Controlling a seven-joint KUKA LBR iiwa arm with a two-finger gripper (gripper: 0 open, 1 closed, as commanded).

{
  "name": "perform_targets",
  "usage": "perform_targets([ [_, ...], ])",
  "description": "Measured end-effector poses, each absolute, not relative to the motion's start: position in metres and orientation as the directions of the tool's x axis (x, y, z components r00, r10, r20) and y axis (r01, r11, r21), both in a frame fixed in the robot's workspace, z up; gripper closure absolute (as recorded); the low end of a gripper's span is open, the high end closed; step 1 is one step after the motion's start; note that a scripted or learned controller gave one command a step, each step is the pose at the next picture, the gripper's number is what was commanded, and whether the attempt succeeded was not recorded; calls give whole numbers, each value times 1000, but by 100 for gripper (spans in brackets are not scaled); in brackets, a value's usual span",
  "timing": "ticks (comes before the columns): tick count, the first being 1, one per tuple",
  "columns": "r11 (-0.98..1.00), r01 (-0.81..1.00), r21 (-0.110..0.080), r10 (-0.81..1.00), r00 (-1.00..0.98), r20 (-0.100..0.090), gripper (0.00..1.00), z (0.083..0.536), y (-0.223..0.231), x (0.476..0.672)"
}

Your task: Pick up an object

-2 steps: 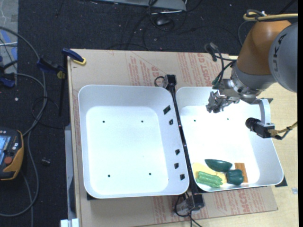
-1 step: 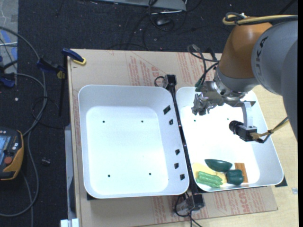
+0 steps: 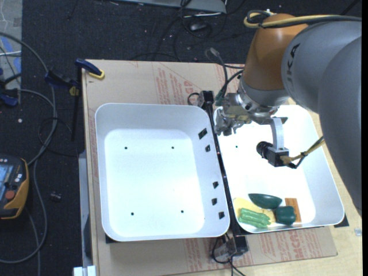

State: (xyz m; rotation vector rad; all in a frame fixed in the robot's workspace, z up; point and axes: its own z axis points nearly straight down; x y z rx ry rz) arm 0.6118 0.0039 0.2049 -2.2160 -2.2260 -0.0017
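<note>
Reaching in from the right, the grey arm with its orange band hangs over the far end of the right bin, its wrist close to the wall shared with the left bin. The gripper sits just below the wrist hardware, near the far-left corner of the right bin; whether it is parted or closed cannot be told from this slanted view, and nothing can be seen held in it. A small black fitting on a cable hangs beside it over the bin's middle.

The things to pick lie bunched at the near edge of the right bin, well apart from the gripper. A dark green rounded piece rests farthest in. Just beside it, toward the near-left corner, lies a light green ridged object. A teal block sits to its right, touching a small orange-brown piece. A pale yellow shape shows partly beneath the green things.

The bench carries both bins, side by side.
</note>
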Motion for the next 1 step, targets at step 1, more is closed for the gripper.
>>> perform_targets([
  [1, 5, 1000, -1, 1000, -5, 1, 100, 203, 60, 613],
])
